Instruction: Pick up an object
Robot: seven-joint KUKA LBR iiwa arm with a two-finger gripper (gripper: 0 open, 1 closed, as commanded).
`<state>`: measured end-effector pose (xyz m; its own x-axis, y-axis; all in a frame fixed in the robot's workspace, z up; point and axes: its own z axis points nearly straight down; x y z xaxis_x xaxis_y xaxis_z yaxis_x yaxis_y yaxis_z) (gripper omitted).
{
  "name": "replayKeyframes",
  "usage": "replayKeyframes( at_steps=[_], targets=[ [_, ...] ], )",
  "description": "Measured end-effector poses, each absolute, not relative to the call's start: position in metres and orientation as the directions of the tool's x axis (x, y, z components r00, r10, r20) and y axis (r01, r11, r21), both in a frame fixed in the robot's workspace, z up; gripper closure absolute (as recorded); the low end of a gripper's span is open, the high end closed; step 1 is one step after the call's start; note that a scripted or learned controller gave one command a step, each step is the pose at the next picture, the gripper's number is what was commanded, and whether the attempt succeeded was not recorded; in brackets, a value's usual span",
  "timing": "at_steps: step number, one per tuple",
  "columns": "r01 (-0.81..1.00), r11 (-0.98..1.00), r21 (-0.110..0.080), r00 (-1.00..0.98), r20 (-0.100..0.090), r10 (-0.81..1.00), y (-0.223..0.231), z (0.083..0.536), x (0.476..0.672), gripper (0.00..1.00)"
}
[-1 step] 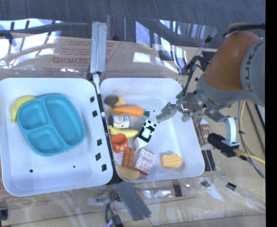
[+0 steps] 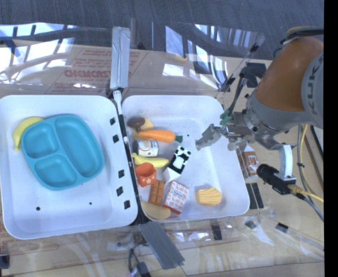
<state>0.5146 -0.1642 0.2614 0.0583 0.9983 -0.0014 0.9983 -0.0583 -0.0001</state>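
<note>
1. The arm (image 2: 290, 79) comes in from the right side, grey w/ an orange band, over the right edge of the right bin (image 2: 229, 180).
2. The gripper (image 2: 206, 139) is over the right part of the right bin, pointing to the left and a bit downward. It is blurred; I cannot tell if the fingers are apart or together. Nothing is seen between them.
3. Objects in the right bin lie mostly along its left side, apart from the gripper:
   - a carrot (image 2: 155, 135) at the top, lying horizontal, w/ a small brown piece (image 2: 136, 122) just above its left end;
   - a small white jar (image 2: 148, 148) just under the carrot;
   - a yellow banana-like piece (image 2: 151, 161) under the jar;
   - a red cup (image 2: 145, 171) next to the left wall;
   - a black-and-white item (image 2: 180, 160), tilted, near the bin's centre, the nearest thing to the gripper;
   - a brown bar (image 2: 156, 193) and a red-white carton (image 2: 176, 197) side by side lower down;
   - a beige flat piece (image 2: 156, 212) at the bottom edge;
   - a yellow ridged piece (image 2: 208, 197) lying alone, lower right.
4. The left bin (image 2: 53, 212) has a blue divided plate (image 2: 63, 150) w/ three compartments; a yellow banana (image 2: 23, 129) lies touching its upper left rim.
</note>
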Motion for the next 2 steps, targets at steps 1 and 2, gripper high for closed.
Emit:
replayKeyframes(
  at_steps=[1,2],
  targets=[
    [0.959,0.282,-0.005,-0.282,0.003,0.959,-0.16,0.19,0.49,0.0],
    [0.998,0.057,0.021,-0.057,-0.004,0.998,-0.122,0.102,0.566,0.0]
  ],
)
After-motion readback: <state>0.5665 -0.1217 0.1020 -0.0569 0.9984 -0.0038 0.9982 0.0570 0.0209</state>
